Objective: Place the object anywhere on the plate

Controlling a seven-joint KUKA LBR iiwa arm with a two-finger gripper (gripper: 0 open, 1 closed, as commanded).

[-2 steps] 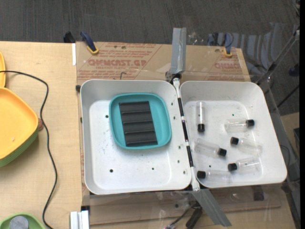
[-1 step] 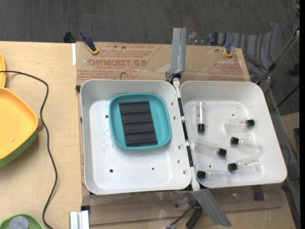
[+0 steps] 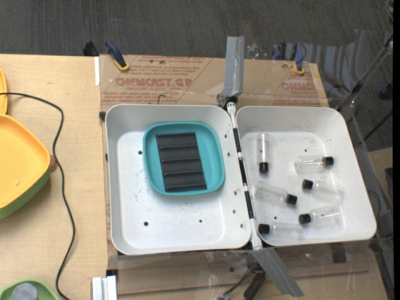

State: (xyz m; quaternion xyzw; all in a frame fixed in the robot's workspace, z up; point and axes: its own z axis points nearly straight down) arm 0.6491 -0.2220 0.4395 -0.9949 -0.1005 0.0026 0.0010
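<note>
Teal plate (image 3: 215, 161) mid left bin (image 3: 125, 186)

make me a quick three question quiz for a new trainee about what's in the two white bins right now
1. True or false: the teal plate sits in the left bin.
2. How many clear capped tubes lie in the right bin? A) three B) six C) nine
3. Fill in: the dark ribbed insert on the plate is ______ in colour.

Key
1. True. The plate lies in the upper middle of the left bin.
2. B. Six black caps can be counted, for example the upright-lying tube near the divider and the tube with its cap toward the right.
3. Black, or very dark grey.
</note>
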